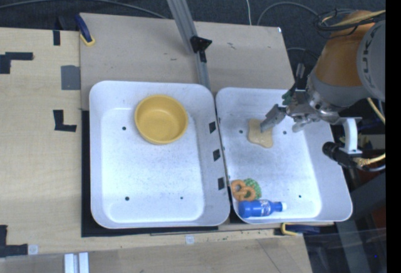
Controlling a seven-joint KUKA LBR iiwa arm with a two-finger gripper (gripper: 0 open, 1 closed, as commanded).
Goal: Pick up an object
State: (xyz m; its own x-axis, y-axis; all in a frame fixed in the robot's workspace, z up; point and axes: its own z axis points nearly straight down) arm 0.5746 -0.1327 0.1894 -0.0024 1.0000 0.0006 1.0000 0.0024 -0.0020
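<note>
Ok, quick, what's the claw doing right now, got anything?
Claw: open, fingers spread just above the tan object in the right bin, nothing held.

I see most of the left bin [106, 159] floor open; the yellow bowl [161, 118] at its back is the sole obstacle there. In the right bin [313, 171], the tan lump [260, 134] sits just beside my gripper [274, 123]. The blue bottle [260, 208] and the orange-and-green toy [245, 189] crowd the near left corner. The middle and right floor lie free. A grey pole [178, 5] slants over the back.
</note>
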